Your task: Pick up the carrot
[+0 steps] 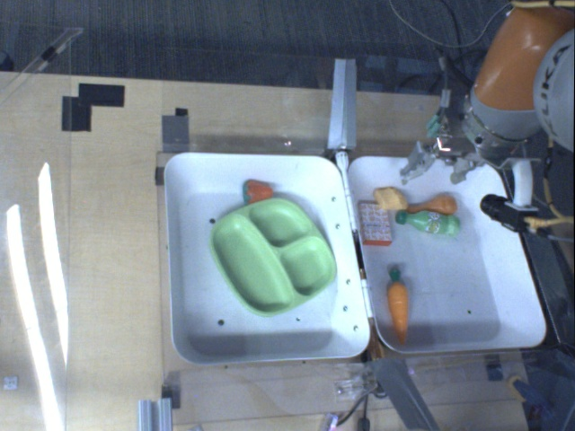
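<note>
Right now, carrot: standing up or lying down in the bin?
Lying down. The carrot lies flat on the right bin's floor, green top pointing away from the near wall, apart from the gripper.

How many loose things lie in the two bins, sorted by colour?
Green: 2, divided plate, bottle
Orange: 2, carrot, drumstick
Red: 2, small item behind plate, packet
Tan: 1, lump
Total: 7
</note>
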Robot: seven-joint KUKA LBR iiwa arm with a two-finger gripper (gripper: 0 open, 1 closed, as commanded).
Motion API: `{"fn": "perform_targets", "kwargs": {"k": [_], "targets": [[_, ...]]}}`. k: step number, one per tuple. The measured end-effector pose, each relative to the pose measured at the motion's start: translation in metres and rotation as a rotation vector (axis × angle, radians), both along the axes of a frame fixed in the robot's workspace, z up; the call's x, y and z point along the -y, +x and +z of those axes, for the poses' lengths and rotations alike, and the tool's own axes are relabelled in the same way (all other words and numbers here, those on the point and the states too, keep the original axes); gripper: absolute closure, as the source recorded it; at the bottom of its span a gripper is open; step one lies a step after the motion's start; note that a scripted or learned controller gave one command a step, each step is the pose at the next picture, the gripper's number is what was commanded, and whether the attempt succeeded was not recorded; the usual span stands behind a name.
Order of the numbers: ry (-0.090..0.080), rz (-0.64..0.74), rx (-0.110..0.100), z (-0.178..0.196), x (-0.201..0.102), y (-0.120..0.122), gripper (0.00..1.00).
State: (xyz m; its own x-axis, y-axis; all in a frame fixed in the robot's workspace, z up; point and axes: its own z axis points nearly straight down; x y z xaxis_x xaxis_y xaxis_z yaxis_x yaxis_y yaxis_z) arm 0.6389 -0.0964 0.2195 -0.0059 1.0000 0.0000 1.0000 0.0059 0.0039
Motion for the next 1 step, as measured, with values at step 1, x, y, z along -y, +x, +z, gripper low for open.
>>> {"fn": "perform_targets", "kwargs": {"k": [1], "targets": [[0.000,-0.001,-0.001,-0.0787,0.0264,-0.0804,0.00]]}}
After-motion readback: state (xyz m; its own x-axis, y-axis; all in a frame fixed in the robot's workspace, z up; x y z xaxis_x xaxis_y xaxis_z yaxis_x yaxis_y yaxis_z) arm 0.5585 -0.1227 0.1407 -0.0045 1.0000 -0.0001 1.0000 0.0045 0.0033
